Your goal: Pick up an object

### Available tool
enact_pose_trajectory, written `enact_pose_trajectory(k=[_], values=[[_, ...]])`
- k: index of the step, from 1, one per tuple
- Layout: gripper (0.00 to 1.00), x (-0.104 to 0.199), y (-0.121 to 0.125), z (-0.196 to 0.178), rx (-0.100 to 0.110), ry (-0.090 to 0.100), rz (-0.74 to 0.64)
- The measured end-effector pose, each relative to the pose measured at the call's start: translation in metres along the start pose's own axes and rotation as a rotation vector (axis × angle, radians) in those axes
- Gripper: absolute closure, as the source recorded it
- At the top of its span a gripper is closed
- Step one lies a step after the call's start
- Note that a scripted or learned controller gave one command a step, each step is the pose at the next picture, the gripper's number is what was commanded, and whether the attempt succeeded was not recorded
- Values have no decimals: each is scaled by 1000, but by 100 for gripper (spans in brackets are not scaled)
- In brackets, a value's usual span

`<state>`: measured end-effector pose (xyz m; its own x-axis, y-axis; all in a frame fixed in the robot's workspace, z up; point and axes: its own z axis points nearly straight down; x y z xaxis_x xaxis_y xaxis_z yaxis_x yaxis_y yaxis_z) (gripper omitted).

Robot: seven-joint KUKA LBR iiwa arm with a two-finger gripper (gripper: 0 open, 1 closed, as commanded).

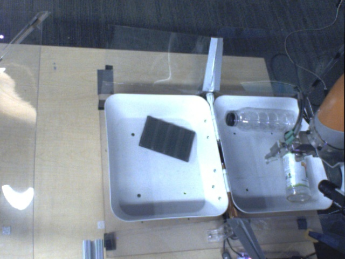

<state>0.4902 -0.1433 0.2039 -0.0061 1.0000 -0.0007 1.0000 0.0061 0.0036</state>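
- A pale wooden bench (59,161) carries two shallow white bins set side by side, their inner edges nearly touching.
- Beyond the bench's far edge lies dark carpeted floor (161,9); a clear sheet (156,58) stands along the back, with a metal upright (213,63) rising where the bins meet.
- The left bin (116,198) holds a dark grey flat rectangular pad (167,138), lying tilted in the far half, clear of every wall.
- The right bin (242,193) holds two clear plastic bottles. One bottle with a dark cap (261,119) lies on its side along the far edge, cap toward the bin's left wall.
- The second bottle (296,177) lies near the right edge, reaching toward the near right corner.
- The gripper (287,146) hangs over the right bin near its right edge, just above the far end of the second bottle; I cannot tell how its tool stands.
- The orange band (334,109) of the arm shows at the right, and cables (307,42) trail over the floor behind it.
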Motion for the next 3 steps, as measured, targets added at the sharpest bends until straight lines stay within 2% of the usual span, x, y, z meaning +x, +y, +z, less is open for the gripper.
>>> enact_pose_trajectory(k=[1,2,3], values=[[0,-38,82,-24,-3,-1,-22],[0,-62,108,91,0,0,-151],[0,-47,68,115,-8,-2,-377]])
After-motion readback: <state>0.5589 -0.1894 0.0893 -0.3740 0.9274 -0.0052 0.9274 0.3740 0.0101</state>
